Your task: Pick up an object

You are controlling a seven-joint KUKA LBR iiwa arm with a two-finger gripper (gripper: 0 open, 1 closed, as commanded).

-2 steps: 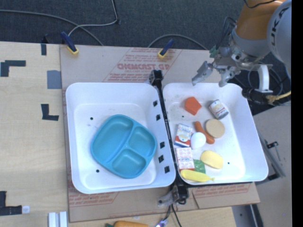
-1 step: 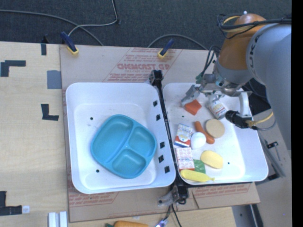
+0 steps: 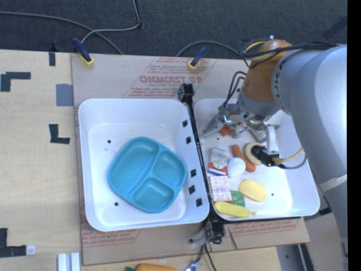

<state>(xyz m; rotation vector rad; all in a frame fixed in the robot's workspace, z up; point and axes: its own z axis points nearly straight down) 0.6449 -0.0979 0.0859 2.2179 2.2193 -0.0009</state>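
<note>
While a smooth yellow banana (image 3: 234, 209) lay lengthwise along the near wall of the right bin (image 3: 293, 199), its long axis running left to right, the metal claw (image 3: 223, 124) hung well beyond it over the far end, its grip impossible to tell.

Left bin (image 3: 90, 151) holds a divided plate (image 3: 147, 174); right bin (image 3: 299, 199) holds small food items clustered near its left wall, gripper (image 3: 225, 126) behind them.

right bin (image 3: 299, 199) crowded, blue plate (image 3: 148, 174) fills left
</note>
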